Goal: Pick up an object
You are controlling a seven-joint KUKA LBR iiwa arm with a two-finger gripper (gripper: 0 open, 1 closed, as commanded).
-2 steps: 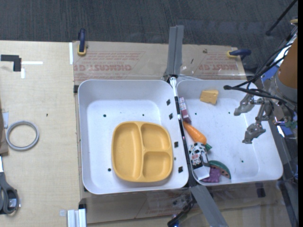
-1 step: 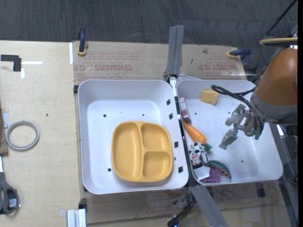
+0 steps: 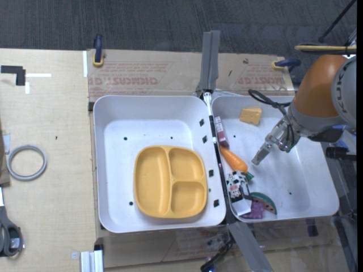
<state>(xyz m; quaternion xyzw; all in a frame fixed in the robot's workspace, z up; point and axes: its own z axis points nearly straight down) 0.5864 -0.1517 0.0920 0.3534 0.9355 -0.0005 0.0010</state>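
My gripper (image 3: 258,156) hangs over the middle of the right bin (image 3: 306,180), tilted down and to the left, with nothing seen in it. An orange carrot (image 3: 233,158) lies just left of its tip, apart from it. A yellow block (image 3: 250,115) sits at the bin's far side. Along the bin's left wall lie a dark red tube (image 3: 219,130) and a black-and-white cow toy (image 3: 235,183). A watermelon slice (image 3: 264,200) and a purple piece (image 3: 255,210) rest at the near left corner.
The left bin (image 3: 113,152) holds a yellow divided plate (image 3: 170,181). On the wooden bench to the left are a grey tape ring (image 3: 25,162) and scissors (image 3: 8,238). Clamps (image 3: 98,51) hold the cardboard behind the bins.
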